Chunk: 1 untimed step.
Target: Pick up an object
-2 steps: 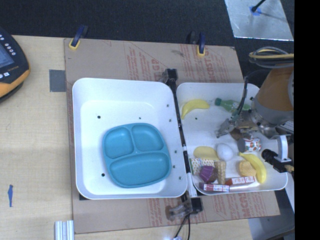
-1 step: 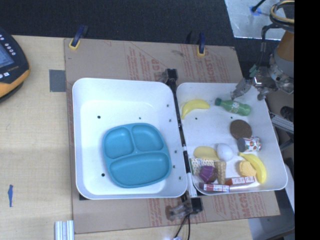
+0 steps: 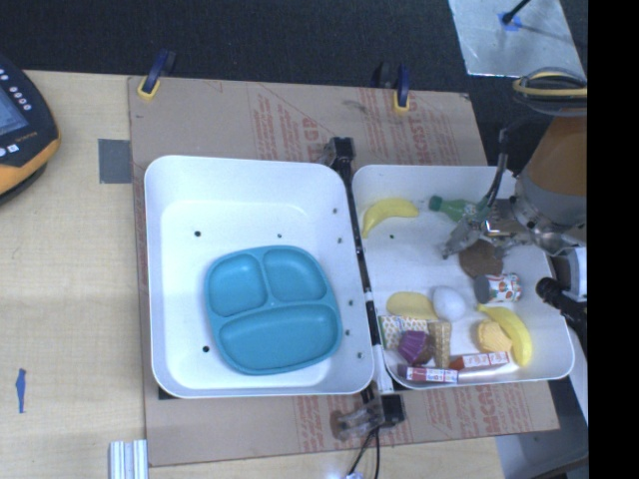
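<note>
White plastic forms both shallow bins, set side by side on a brown cardboard sheet (image 3: 300,118) over a pale wooden bench (image 3: 60,297); the left bin (image 3: 175,183) holds a blue divided plate (image 3: 273,308), lying flat toward its near side; the right bin (image 3: 399,176) holds the loose items. Among these: a yellow banana (image 3: 387,213) near the far left corner; a green item (image 3: 451,207) just beyond it to the right, partly covered by the tool; a brown rounded piece (image 3: 480,260) directly below the tool; a small white can with red markings (image 3: 502,287) just beside that piece; a white ball (image 3: 448,302) touching a pale yellow lemon-shaped item (image 3: 409,305); a purple item (image 3: 412,346) near the front edge; a second banana (image 3: 511,332) lying against an orange-yellow item (image 3: 491,336); a red and white tube (image 3: 469,365) along the front rim.

The grey arm (image 3: 554,183) enters from the right, its orange section above the wrist; the gripper (image 3: 472,235) sits low over the far middle of the right bin, between the green item and the brown piece; whether its claw stands apart or together cannot be told at this angle, and nothing is seen between its tips.

Blue and yellow clamps (image 3: 154,73) pin the sheet's far edge; a yellow and black handset (image 3: 20,128) lies at the bench's left.
</note>
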Each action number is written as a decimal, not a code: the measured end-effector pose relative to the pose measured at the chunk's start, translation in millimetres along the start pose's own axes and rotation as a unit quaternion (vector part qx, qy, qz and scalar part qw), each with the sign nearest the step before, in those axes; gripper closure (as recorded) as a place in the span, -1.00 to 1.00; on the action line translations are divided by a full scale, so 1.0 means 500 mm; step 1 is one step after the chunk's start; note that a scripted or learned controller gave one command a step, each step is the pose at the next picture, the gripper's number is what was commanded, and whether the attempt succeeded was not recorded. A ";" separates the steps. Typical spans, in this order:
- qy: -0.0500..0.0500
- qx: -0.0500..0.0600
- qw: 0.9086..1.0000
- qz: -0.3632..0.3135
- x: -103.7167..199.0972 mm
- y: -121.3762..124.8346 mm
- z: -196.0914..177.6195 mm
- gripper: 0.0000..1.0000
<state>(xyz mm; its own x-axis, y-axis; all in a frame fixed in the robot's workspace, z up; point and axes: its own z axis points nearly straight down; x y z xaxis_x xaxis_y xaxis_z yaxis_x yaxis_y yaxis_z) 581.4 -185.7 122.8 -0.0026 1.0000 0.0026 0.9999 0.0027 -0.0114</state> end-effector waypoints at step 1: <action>-0.002 -0.004 1.000 -0.001 -0.004 0.007 -0.028 1.00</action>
<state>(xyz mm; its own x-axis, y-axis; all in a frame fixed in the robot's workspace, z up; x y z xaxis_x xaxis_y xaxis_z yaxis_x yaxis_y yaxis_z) 585.1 -187.5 136.9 -0.0055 1.0000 -0.0007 1.0000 0.0055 -0.0043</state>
